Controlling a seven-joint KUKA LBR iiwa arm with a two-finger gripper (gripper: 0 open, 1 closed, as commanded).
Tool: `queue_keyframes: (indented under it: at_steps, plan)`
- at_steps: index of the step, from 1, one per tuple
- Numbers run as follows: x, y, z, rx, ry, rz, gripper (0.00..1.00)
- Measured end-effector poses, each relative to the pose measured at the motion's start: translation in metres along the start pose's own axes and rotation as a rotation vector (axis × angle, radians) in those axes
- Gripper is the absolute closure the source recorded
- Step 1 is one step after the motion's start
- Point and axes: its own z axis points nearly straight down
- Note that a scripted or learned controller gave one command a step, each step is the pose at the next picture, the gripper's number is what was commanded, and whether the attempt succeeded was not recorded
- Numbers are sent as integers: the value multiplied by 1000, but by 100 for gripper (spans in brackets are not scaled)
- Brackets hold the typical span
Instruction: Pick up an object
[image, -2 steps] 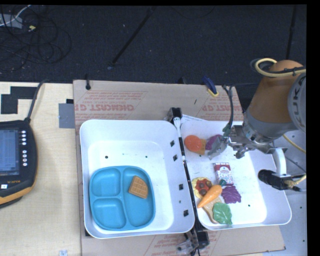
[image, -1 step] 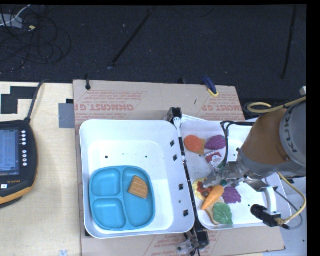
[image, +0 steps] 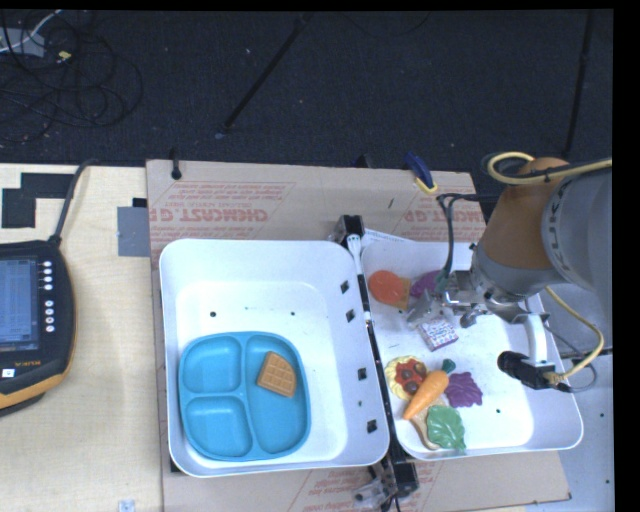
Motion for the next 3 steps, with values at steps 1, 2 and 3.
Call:
queue_keyframes:
  at_steps: [1,2,3]
  plan:
    - [31,48,23,15,4,0,0]
    - [30,48,14,13,3,-1,100]
    - [30,48,14,14,3,-1,0]
